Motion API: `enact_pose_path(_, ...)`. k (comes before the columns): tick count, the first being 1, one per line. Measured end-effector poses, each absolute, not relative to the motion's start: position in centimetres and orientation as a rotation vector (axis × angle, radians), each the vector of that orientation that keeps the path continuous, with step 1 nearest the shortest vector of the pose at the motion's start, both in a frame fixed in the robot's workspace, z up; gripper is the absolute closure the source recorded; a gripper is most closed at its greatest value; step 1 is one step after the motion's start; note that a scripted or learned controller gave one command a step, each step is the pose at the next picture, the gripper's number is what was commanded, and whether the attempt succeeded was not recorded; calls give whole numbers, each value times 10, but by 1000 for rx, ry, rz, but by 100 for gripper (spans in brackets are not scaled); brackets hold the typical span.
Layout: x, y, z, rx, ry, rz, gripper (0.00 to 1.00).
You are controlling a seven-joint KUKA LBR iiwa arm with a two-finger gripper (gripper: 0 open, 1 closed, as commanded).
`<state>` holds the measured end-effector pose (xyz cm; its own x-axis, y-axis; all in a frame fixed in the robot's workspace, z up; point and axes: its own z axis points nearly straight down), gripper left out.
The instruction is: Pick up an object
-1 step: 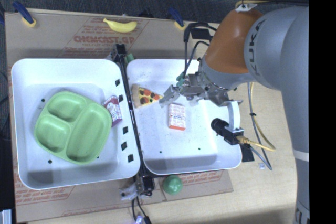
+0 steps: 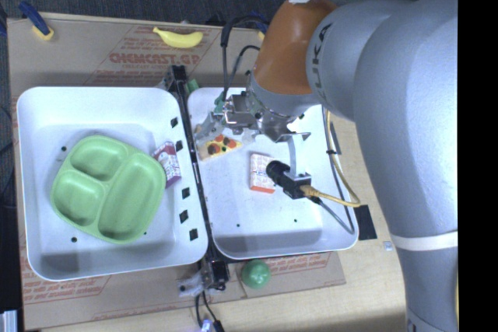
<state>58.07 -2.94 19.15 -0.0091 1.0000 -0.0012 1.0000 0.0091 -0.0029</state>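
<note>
We see the gripper [image 2: 233,114] low in the right bin [image 2: 233,233] beside a small colourful packet [image 2: 223,145]; its grip is unclear, so nothing looks lifted yet.

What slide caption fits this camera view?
Arm's pincer lowered into the right bin near small packets; green tray in the left bin.

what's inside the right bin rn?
In the shallow white right bin: a small white-and-red packet near the middle, and a small orange-and-yellow patterned item toward the divider. The grey arm overhangs the bin's far part, so anything beneath it is hidden.
</note>
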Motion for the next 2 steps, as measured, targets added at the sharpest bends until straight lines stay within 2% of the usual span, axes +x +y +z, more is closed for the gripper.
enact_pose_path(1,629,-74,192,-2217,-2225,2,0)
enact_pose_path(2,639,-196,327,-2222,-2228,0,0)
